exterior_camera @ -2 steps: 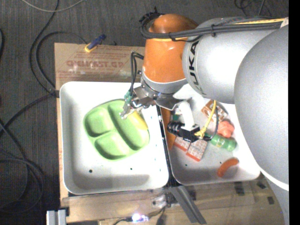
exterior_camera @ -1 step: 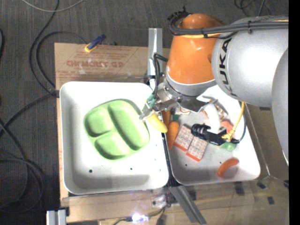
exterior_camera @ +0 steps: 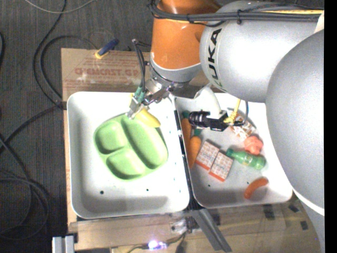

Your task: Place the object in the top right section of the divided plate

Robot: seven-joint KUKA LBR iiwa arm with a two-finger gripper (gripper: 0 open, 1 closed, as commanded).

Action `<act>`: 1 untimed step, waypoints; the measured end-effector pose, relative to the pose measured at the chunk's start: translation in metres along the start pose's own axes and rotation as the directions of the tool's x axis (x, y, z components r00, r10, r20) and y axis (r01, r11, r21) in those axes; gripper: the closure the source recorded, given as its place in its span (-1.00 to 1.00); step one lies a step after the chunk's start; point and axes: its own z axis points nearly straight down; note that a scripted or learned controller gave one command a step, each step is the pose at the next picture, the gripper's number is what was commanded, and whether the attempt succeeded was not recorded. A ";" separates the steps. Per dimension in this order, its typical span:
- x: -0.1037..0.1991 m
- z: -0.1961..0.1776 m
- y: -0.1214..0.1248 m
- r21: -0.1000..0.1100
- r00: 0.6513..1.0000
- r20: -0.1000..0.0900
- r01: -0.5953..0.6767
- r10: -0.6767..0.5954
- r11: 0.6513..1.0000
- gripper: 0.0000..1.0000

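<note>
The yellow object lies just under the tip of the pincer and a little to its right, at the upper right edge of the green divided plate. We judge that it sits there because that corner is the section the task names. Whether it rests fully inside the compartment or partly on the rim, we cannot tell from this angle. Nor can we tell whether the pincer is open or closed, since its end is small and partly merged with the object, so we do not claim the object is held.

The plate spreads out below and to the left of the pincer, in the left white bin, tilted so that its wide compartment faces the arm, which suits a reach from the right.

Off to the pincer's right, across the divide between the bins, the right bin holds the spare items: a carrot nearest, two small printed boxes beside it, then a green bottle, well apart from the plate. Both bins stand on the surface.
</note>
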 end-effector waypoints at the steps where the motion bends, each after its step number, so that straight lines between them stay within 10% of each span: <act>1: 0.037 0.026 -0.064 0.001 0.987 -0.001 -0.161 0.161 0.987 1.00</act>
